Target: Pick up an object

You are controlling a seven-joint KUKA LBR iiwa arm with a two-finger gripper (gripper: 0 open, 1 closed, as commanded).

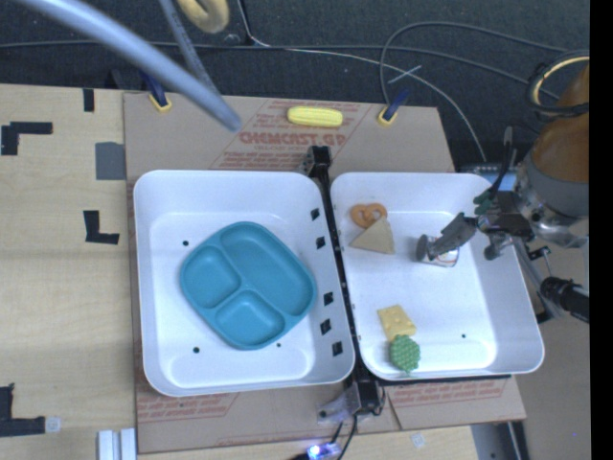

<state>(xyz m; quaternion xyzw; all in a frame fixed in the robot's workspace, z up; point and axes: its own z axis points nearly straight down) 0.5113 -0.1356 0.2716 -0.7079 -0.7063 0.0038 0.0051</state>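
The gripper [436, 250] is seen low over the right bin [508, 353]; whether its fingers are spread or closed cannot be told. The nearest object, a tan wedge [374, 239], lies just left of it, its point turned far, touching a pretzel-like piece [367, 214] beyond.

counter [57, 286]: pale wood with black angular marks | cardboard sheet [278, 137]: brown, red lettering, lying on the counter under the bins, held by clamps [158, 99] at its far edge | back strip [383, 8]: dark carpet-like surface crossed by thin cables [431, 41] | light: even, soft shadows
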